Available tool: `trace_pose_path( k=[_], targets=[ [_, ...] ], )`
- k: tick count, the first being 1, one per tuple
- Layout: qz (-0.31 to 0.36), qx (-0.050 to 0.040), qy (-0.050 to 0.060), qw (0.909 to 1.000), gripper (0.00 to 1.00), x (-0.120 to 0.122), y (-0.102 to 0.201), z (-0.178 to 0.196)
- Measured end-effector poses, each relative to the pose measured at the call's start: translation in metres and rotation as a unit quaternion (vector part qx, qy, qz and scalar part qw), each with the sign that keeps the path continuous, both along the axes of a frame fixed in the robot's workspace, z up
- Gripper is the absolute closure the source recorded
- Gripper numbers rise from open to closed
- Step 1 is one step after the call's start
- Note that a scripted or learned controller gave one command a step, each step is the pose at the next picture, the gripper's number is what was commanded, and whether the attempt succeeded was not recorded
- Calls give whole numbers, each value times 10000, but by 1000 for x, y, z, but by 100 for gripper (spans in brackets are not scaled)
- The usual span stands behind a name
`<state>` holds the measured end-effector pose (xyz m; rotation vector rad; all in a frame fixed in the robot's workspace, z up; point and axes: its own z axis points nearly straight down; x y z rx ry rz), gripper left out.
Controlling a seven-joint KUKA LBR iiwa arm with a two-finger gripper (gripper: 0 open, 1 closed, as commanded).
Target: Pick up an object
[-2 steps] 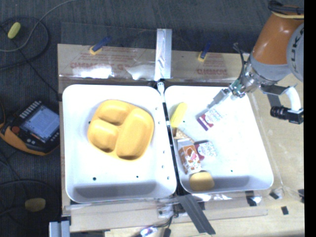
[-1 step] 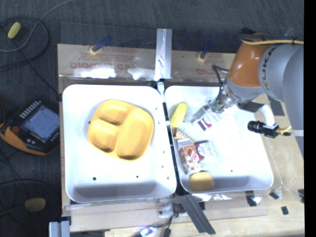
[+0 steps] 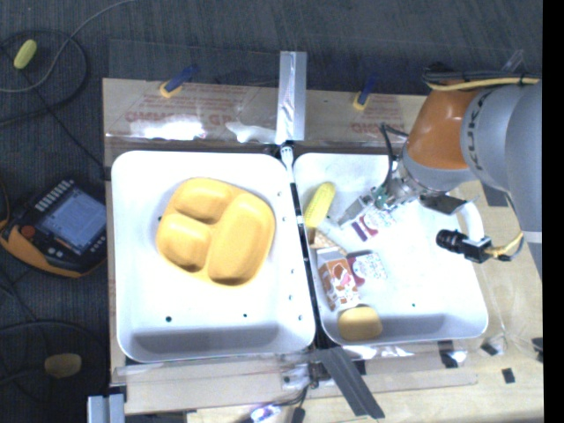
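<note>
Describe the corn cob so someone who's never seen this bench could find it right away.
Start at the two white bins side by side and take the right bin, the one the arm reaches into. Look along its left wall, near the top: the corn cob lies there at a slant. It is the only long, bright yellow, bumpy thing among the printed packets and the rounded tan bun-like piece lower down.

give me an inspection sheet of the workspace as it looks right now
surface: bench bearing left bin and right bin
job's things: yellow three-compartment tray in left bin; corn cob, snack packets and bread roll in right bin
clutter: clamps at bench's far edge
grippers: gripper low in right bin's far part
cables: cable on the floor
surroundings: teach pendant on dark floor
</note>
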<state>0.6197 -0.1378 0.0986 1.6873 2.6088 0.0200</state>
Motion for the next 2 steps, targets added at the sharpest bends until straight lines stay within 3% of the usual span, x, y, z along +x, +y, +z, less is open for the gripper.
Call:
trace_pose_path(
  k=[1,2],
  targets=[
    [957,22,181,9952,0,-54,80,85],
    [1441,-9,116,9895,0,-24,31,-8]
  ],
)
